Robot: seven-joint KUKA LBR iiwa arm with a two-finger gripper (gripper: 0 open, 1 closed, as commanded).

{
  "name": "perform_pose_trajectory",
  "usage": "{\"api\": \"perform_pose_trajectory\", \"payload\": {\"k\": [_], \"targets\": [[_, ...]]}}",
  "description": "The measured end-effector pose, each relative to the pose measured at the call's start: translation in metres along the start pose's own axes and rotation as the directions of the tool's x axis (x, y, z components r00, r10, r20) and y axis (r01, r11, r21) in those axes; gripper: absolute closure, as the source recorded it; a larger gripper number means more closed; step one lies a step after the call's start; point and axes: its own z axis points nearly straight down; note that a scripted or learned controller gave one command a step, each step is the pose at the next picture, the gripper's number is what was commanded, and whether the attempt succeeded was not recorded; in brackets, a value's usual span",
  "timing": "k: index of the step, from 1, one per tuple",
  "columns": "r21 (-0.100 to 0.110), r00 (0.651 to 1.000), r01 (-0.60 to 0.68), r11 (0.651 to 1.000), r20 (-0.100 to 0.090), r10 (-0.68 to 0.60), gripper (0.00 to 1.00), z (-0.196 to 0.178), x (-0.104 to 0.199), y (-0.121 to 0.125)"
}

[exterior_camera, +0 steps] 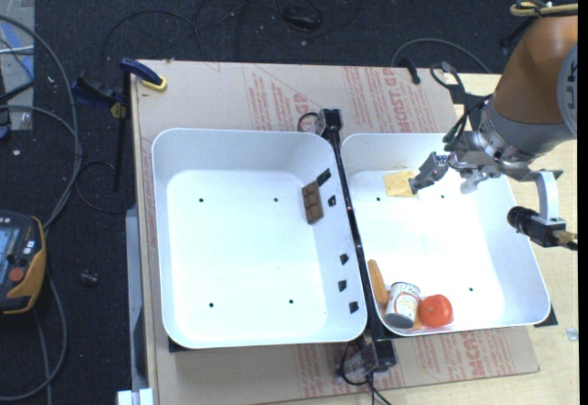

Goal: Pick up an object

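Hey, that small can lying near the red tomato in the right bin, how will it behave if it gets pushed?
The small cylindrical can lies on its side, so it would probably roll. It rests against the round red tomato and the bin's curved corner wall, which may block it. Its smooth side looks slippery.

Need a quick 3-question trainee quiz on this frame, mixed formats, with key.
1. True or false: the brown block lies in the left bin.
2. Which thing is nearest the pincer? A) tomato B) yellow sponge C) can
3. Fill in: the carrot, can and tomato are grouped in the near-left corner of the ____ bin.

Key: 1 true; 2 B; 3 right.
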Motion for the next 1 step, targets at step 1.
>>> {"api": "perform_pose_trajectory", "payload": {"k": [1], "targets": [[-0.001, 1.000, 0.000, 1.000, 0.001, 0.000, 0.00, -0.0073, -0.0263, 0.0434]]}}
